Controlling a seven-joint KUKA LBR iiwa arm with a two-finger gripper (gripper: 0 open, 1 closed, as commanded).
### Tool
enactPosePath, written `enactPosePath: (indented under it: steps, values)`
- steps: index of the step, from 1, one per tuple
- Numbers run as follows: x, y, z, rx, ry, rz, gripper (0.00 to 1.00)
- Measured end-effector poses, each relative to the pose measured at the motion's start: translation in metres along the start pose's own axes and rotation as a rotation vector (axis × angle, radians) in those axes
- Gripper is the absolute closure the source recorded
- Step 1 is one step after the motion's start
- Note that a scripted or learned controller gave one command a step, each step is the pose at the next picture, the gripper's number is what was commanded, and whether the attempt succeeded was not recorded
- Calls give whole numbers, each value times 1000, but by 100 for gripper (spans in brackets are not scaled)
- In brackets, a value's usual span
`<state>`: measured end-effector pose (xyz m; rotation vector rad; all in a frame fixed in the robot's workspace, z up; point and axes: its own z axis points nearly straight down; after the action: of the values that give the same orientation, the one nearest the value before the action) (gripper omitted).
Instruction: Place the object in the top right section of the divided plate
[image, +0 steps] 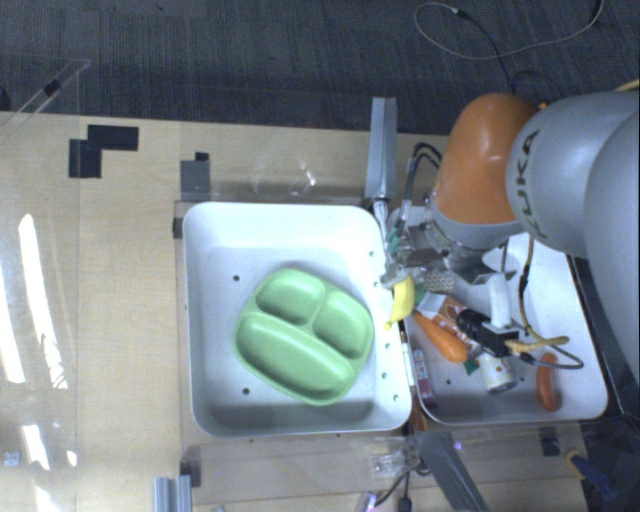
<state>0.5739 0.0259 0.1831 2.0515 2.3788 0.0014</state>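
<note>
Banana (401, 300) hangs upright beneath gripper (404, 272) (jaws apparently clamped on its top), just right of green plate (303, 333).

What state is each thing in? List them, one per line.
Divided plate: green, lying in the left bin, nothing in its sections.
Banana: at the bins' shared edge, just below the gripper.
Carrot: lying in the right bin.

A robotics lab: KUKA arm (560, 170), white bins (200, 330), loose cables (500, 50).
</note>
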Motion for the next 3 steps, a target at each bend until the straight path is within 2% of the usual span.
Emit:
enactPosePath:
  steps: [1, 2, 3]
  values:
    - [-29, 53, 0, 0, 0, -12, 100]
    - [60, -2, 0, 0, 0, 1, 100]
    - [59, -2, 0, 0, 0, 2, 0]
